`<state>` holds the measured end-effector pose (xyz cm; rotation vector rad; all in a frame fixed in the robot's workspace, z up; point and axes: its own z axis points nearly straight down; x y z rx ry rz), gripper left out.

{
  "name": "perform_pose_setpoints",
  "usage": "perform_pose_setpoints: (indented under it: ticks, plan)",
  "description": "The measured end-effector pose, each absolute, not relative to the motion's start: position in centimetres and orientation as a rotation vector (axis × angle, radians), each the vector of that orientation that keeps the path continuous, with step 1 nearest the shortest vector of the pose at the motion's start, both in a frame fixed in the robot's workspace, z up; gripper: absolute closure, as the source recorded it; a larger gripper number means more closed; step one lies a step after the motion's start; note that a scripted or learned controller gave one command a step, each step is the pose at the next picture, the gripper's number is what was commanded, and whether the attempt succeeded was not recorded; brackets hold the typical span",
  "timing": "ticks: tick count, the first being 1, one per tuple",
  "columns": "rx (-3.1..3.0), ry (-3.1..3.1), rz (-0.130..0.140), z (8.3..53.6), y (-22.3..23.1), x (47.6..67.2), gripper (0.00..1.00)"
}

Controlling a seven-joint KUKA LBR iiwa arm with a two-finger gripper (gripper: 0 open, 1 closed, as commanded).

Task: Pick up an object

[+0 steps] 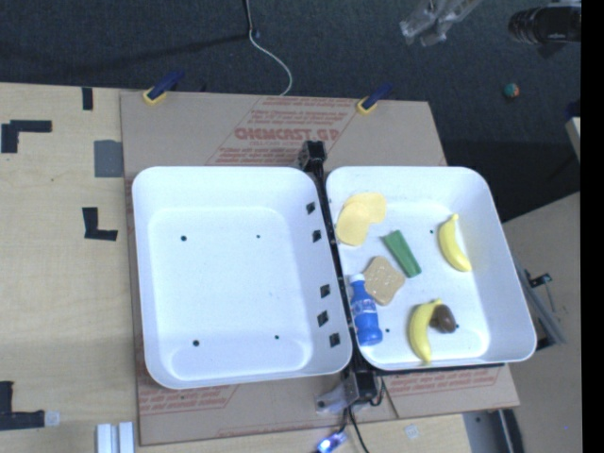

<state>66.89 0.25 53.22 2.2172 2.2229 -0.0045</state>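
The right bin (477, 189) holds several objects: a yellow chip-like piece (360, 217), a green block (401, 252), a tan cracker (383, 278), a blue bottle (364, 313) along the left wall, a small banana (453, 243) and a second banana (420, 332) with a brown lump (443, 320) against it. My gripper (429, 22) hangs high at the top right, well above and behind the bins, far from every object. Nothing shows between its fingers.
The left bin (226, 272) lies beside the right one on a cardboard sheet (283, 130). A white cable (264, 45) trails over the dark cloth at the back. Clamps (164, 85) pin the cardboard corners.
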Motion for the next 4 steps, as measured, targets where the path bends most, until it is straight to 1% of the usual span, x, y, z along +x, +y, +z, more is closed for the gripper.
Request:
perform_pose_setpoints:
  ticks: [1,2,3,4]
  plan:
    - [2.228,2.212,-0.004,53.4,-8.2,66.8,1.00]
    - [2.226,2.214,-0.003,53.4,-15.5,66.8,1.00]
    - [2.233,2.228,-0.017,33.8,-18.7,66.6,1.00]
    - [2.202,2.217,0.018,50.7,-13.9,66.9,1.00]
